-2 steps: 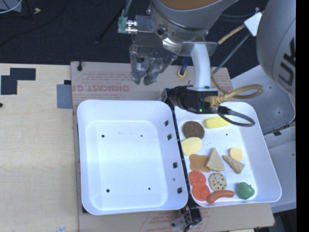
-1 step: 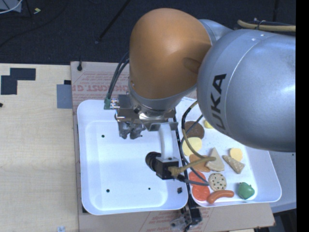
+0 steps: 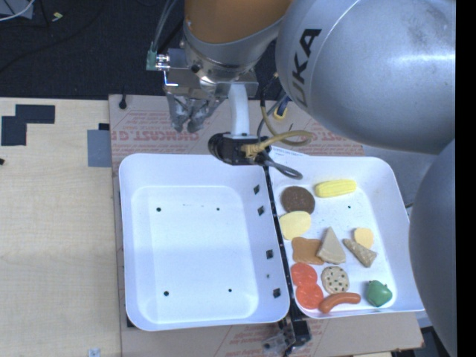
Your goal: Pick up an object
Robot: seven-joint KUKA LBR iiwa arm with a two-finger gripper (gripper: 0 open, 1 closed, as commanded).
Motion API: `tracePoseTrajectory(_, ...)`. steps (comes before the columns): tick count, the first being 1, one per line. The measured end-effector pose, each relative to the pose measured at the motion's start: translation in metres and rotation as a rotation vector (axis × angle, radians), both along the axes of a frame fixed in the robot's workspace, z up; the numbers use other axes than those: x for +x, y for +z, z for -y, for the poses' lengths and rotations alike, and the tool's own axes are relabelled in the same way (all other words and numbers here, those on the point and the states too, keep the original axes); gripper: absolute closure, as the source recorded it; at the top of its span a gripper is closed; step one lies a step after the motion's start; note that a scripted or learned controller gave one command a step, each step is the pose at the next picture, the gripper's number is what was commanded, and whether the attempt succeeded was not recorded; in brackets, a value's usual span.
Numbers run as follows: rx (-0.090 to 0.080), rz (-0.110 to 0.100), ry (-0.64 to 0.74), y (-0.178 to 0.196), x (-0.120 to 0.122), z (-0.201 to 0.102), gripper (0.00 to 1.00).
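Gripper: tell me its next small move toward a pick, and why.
Probably swing the gripper toward the right bin and over the toy food, such as the corn cob. It hangs beyond the far rim of the left bin, above the cardboard, and every pickable item lies in the right bin.
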State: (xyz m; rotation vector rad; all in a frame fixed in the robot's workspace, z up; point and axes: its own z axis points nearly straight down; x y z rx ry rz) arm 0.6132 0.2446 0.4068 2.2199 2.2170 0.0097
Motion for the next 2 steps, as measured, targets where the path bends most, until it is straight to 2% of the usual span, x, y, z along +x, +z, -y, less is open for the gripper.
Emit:
tracePoseTrajectory(1,0.001,-0.001,0.005,0.101,0.015,0.0,1.0)
tracePoseTrajectory(2,-0.002,-0.009,-0.001,0.133,0.001,0.044,1.0)
